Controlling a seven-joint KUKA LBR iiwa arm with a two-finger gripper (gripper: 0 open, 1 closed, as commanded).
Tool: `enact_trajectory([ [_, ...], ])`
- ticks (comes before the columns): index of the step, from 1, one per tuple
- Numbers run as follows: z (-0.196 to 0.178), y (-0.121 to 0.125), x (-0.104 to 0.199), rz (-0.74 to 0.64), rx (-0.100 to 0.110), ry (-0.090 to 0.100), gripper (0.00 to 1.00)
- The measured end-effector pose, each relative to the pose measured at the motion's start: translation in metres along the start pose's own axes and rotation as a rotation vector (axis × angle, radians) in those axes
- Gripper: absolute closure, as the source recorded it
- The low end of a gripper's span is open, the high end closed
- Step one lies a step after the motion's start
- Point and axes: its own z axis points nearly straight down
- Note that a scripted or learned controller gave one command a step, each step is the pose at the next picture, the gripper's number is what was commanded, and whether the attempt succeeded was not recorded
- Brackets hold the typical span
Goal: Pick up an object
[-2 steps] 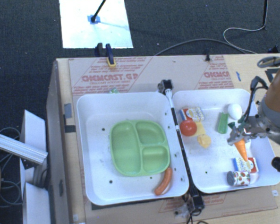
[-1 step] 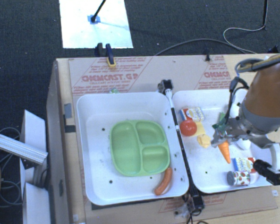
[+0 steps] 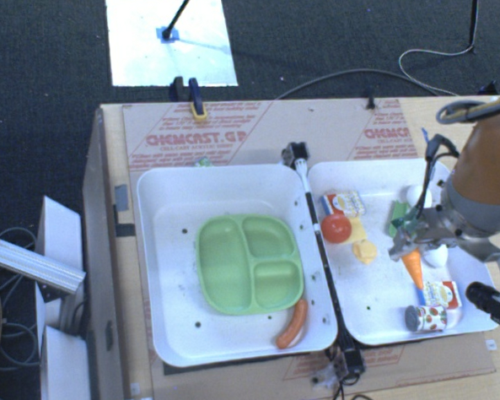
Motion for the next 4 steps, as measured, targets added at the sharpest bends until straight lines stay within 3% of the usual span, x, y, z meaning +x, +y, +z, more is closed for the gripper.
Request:
enact_trajectory([
  [1, 0.038, 0.042, 0.083, -0.003, 0.001, 0.002, 1.00],
  [2, -0.033, 0.053, 0.051, 0.000, -0.002, 0.000, 1.00],
  [3, -0.022, 0.031, -0.003, -0.001, 0.000, 0.000, 1.00],
  [4, -0.025, 0.063, -0.029, 0.000, -0.001, -0.001, 1.00],
])
